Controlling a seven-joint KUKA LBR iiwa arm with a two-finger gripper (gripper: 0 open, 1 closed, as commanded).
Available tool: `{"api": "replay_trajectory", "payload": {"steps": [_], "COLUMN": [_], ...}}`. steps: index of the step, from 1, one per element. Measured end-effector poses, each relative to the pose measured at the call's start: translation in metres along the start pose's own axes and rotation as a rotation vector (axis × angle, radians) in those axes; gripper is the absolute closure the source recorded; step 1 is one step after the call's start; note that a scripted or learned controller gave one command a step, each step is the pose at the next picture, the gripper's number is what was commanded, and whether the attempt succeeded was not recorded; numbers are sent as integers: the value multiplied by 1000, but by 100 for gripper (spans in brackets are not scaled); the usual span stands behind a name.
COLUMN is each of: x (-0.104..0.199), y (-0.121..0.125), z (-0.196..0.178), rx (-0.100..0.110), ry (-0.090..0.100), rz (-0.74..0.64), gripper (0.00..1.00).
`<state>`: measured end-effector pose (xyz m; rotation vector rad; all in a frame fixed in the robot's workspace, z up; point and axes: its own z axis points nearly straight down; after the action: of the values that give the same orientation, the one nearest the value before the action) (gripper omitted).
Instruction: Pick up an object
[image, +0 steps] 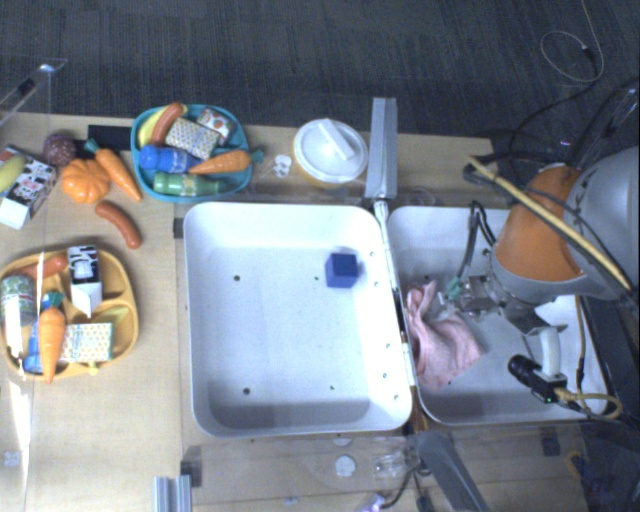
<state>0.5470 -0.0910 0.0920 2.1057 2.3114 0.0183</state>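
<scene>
- I see a blue cube alone in the left bin.
- A pink cloth lies crumpled in the right bin, against its left wall.
- My pincer sits low over the cloth's upper edge; whether it grips, I cannot tell.

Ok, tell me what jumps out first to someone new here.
The small blue cube stands alone in the left bin, near its upper right corner. In the right bin, a crumpled pink cloth lies by the dividing wall, with the grey and orange arm hanging above it.
</scene>
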Motion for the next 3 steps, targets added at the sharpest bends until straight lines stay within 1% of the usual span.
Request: {"api": "replay_trajectory", "payload": {"steps": [1,2,3], "x": [1,1,-17], "y": [3,3,61], "z": [-12,-11,2], "rx": [-6,-6,1], "ry": [0,0,-1], "rz": [-1,-1,-21], "gripper": [100,0,0]}}
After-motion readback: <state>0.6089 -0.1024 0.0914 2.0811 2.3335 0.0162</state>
